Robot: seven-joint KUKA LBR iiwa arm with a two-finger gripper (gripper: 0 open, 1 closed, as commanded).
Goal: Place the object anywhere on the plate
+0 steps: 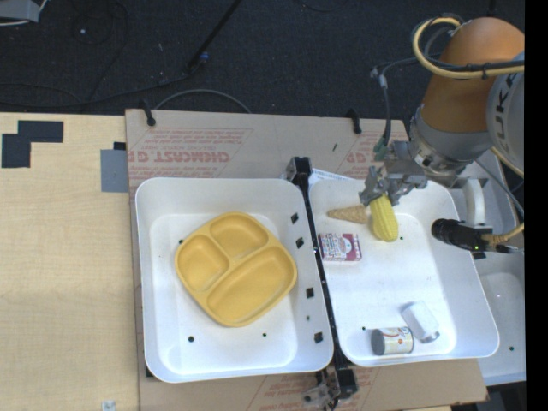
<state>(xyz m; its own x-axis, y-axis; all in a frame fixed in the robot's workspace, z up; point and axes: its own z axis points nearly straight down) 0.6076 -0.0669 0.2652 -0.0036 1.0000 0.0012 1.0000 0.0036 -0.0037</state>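
We see the gripper holding the yellow plastic corn cob above the right white bin, so the yellow divided plate still waits.

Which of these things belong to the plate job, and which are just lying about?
In the job: corn cob, under the gripper in the right bin; yellow plate.
Lying about: cone-shaped piece, small carton, can, white cylinder.
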